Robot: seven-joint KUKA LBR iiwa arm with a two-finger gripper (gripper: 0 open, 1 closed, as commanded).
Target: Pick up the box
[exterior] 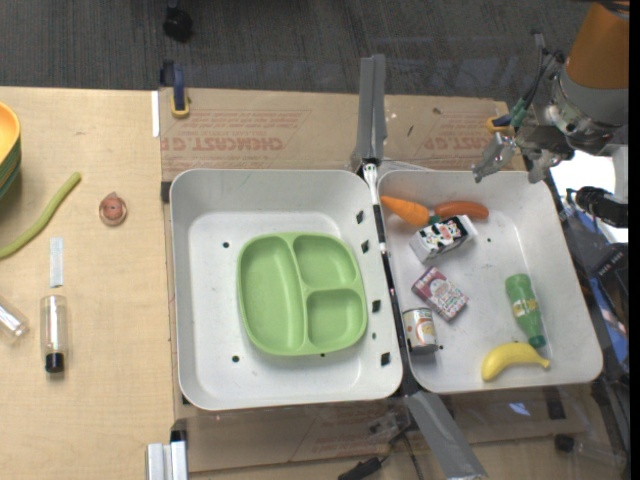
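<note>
Claw (520, 153): at right bin's (575, 268) far rim; grip state cannot be told.
Box (440, 293): lies nearer the camera and left of claw, mid-bin, long axis diagonal, just beside can (421, 330).

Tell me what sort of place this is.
Most likely a robotics lab bench set up for grasping trials: a robot arm reaches over two white bins, the right one holds toy food and small boxes, and cardboard covers the bench.
</note>
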